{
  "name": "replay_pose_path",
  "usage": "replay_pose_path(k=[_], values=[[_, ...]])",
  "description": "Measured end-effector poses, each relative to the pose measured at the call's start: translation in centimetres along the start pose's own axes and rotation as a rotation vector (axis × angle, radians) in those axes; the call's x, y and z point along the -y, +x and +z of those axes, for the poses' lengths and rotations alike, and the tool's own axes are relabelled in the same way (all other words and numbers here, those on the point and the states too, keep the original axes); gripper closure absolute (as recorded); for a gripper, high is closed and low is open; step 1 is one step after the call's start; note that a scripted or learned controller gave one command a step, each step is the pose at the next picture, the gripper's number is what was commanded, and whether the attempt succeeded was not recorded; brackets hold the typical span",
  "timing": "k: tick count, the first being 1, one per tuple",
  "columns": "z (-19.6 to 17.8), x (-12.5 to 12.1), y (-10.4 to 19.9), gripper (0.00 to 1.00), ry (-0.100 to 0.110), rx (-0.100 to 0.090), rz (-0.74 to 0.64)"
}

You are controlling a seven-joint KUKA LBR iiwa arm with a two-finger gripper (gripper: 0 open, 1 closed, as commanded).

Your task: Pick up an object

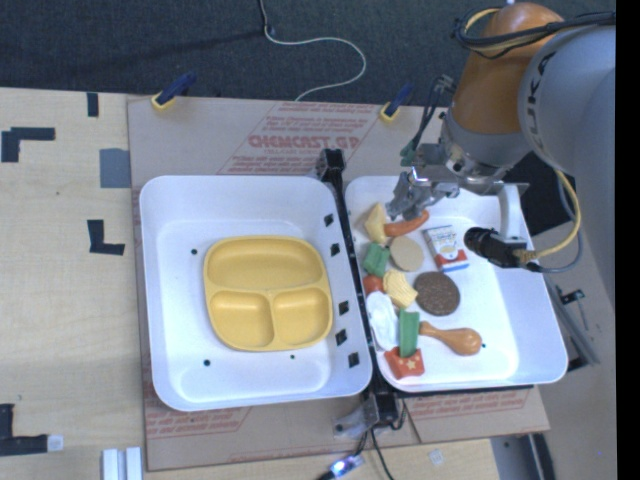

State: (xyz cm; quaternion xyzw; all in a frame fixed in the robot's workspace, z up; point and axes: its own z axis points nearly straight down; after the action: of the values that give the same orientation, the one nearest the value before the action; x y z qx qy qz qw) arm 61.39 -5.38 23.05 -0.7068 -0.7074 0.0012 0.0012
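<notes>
Toy food (415,293) in right bin (520,353)

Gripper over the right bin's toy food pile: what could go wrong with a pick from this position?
1. The gripper sits at the far end of the right bin, where a toy hot dog, a yellow piece and a beige disc touch; it may nudge or catch two.
2. The pile hugs the divider, so the fingers could strike it.

A robotics lab: a grey arm with an orange band (505,63) at the frame's right, two shallow white plastic bins (160,268) on clamped brown cardboard (290,133), and a loose white cable (310,43) over dark carpet.
</notes>
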Motion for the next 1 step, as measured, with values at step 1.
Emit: replay_pose_path(k=[1], values=[[0.01,-1.46,0.08,1.00,0.000,0.000,-0.002]])
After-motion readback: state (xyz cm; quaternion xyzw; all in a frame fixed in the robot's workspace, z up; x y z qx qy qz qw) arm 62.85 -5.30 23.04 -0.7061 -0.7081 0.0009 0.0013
